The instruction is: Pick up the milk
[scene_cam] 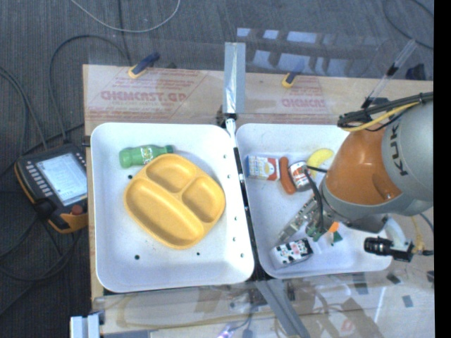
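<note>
The milk [261, 167], a small carton, is lying flat in the right bin [366, 263], just beside its left wall and toward the far side. Nearest the camera, a black-and-white packet [292, 251] is resting by the front wall, and the gripper [309, 224] is hanging just above it, well apart from the carton. How far it is standing open I cannot tell, and nothing is showing in its hold. Farther back, a sausage [286, 176] and a can [300, 175] are lying between arm and carton. The approach seems to be under way; the next move is likely calling for travel leftward and away, clear of those two.
</note>
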You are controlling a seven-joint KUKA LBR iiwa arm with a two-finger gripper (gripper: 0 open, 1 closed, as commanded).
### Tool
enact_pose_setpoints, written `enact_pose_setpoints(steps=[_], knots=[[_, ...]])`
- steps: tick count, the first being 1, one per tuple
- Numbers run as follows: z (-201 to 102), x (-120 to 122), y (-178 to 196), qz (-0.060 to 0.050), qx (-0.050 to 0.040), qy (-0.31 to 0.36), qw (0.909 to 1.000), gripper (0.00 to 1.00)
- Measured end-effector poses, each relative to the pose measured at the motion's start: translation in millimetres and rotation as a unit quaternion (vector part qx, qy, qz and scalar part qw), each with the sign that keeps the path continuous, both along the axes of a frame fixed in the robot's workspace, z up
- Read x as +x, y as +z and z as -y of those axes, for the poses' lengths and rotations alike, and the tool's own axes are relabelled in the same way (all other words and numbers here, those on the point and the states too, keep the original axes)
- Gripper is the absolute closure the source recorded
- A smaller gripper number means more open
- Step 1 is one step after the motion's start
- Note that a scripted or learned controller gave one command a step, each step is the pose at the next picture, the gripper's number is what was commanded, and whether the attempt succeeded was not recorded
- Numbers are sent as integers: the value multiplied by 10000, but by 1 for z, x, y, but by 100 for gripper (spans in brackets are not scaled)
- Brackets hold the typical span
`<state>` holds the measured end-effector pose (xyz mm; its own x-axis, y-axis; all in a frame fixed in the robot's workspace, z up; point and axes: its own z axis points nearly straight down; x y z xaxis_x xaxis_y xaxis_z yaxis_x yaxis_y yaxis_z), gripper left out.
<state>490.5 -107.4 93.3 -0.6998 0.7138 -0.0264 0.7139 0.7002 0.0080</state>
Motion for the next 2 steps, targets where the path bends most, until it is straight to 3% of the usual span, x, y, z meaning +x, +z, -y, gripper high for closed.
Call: enact_pose_setpoints(steps=[2], knots=[[6,1,0,-11,51,449,9990,100]])
